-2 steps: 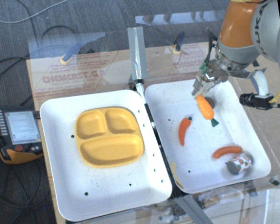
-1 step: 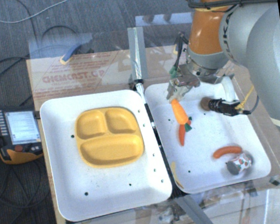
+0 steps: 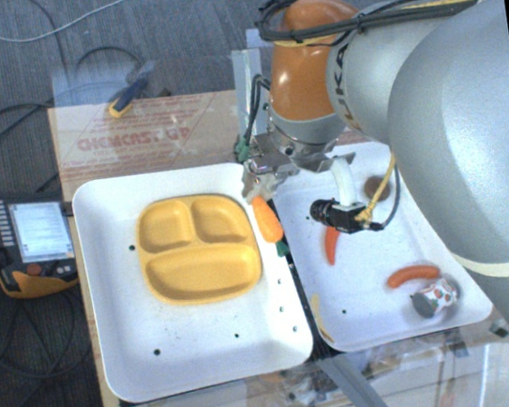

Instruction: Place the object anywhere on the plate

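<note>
The two-finger gripper [image 3: 260, 187] is positioned over the divide between the bins, its fingers closed on the top end of a small orange carrot-shaped object [image 3: 268, 220]. The object hangs just beside the right edge of the yellow three-compartment plastic plate [image 3: 198, 249], which rests in the left white bin [image 3: 125, 350].
</note>
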